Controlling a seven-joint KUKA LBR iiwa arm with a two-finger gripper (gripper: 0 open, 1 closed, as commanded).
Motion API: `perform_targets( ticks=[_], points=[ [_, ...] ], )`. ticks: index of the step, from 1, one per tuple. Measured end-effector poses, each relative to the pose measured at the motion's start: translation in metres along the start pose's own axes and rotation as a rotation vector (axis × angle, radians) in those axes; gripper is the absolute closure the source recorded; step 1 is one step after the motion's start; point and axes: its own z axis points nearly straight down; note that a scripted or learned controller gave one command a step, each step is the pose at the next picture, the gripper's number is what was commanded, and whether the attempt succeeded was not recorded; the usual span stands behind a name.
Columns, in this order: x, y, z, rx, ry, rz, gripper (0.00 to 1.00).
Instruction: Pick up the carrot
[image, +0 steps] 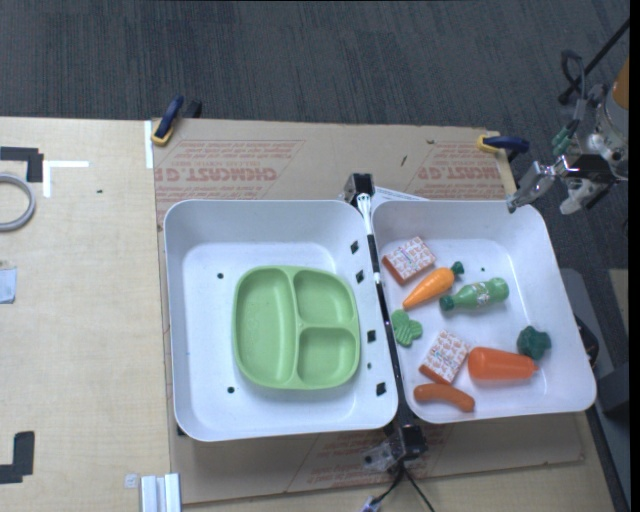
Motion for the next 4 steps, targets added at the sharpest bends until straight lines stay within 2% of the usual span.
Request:
perform_targets(
  ticks=[1,2,3,4],
  points=[
    [0.058,0.031,0.139,0.001,0.0,0.262,0.0],
    [0.091,-0.018,0.185,-0.005,0.001,0.313,0.0],
    [0.097,-0.042,0.189,0.003,0.001,0.739,0.0],
    [0.097,-0.041,0.179,0.004,0.001,0.738,1.0]
  ],
)
